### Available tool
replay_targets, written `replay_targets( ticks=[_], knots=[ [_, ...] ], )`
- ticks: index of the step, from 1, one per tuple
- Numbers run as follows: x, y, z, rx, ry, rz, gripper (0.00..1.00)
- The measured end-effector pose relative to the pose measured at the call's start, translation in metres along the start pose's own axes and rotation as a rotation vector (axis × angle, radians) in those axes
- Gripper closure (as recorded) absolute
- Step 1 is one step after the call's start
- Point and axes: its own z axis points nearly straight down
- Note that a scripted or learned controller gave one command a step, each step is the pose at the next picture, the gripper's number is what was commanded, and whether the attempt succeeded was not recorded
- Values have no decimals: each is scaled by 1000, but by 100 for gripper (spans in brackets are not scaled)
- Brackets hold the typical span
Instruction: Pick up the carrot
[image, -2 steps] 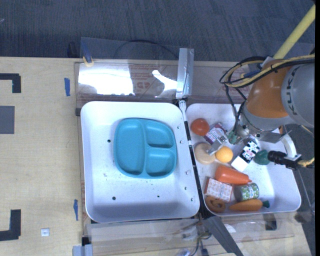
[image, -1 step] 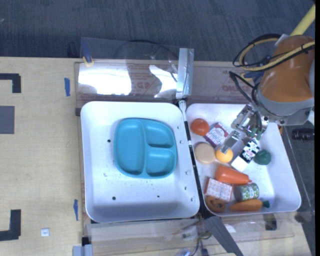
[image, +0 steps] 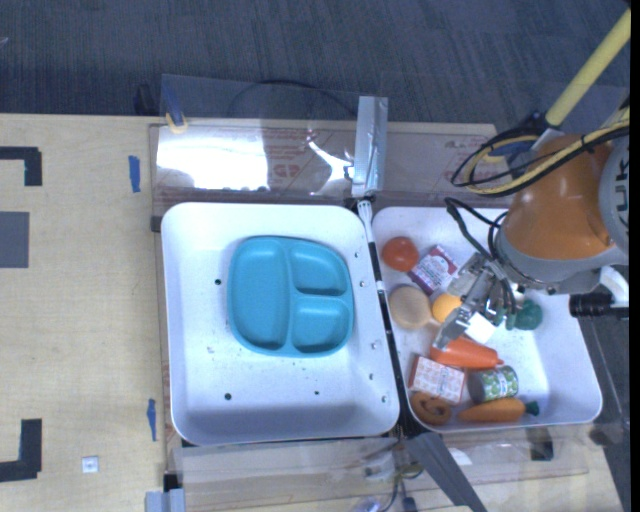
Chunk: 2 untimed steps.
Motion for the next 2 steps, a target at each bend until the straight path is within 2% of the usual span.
replay_targets(
  ticks=[1,2],
  knots=[
    [1,0,1,1,3,0,0],
    [-53,-5,52,0,1,110,0]
  ],
)
